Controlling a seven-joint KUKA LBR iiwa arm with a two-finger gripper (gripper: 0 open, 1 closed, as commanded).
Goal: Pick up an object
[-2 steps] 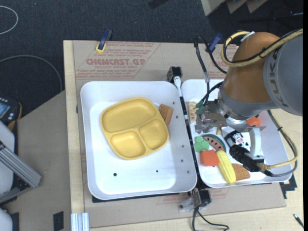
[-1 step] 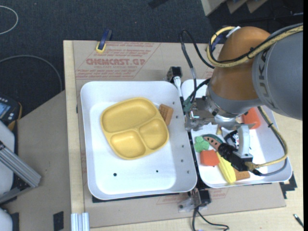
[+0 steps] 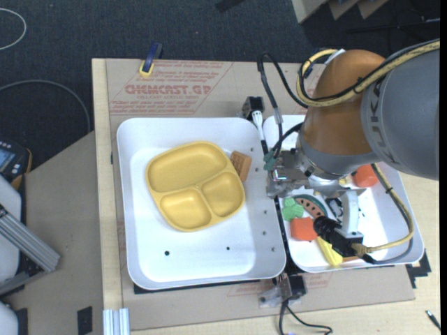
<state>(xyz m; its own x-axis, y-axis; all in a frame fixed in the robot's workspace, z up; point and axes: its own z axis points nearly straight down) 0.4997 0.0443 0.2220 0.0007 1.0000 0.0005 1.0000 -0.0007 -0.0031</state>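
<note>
My gripper (image 3: 314, 192) hangs low over the left half of the right bin (image 3: 401, 208), under the grey and orange wrist. Just below it lies a green and red slice-shaped toy (image 3: 302, 207). A red-orange block (image 3: 302, 229) sits in front of that, and a yellow piece (image 3: 330, 253) lies near the bin's front wall. An orange object (image 3: 365, 176) peeks out to the right of the wrist. I see nothing held by the gripper.
The left bin (image 3: 140, 250) holds a yellow three-part plate (image 3: 194, 185) and a small brown block (image 3: 242, 163) at the plate's right edge. A blue and yellow item (image 3: 149, 60) lies on the bench at the back. Cables run along the divide between the bins.
</note>
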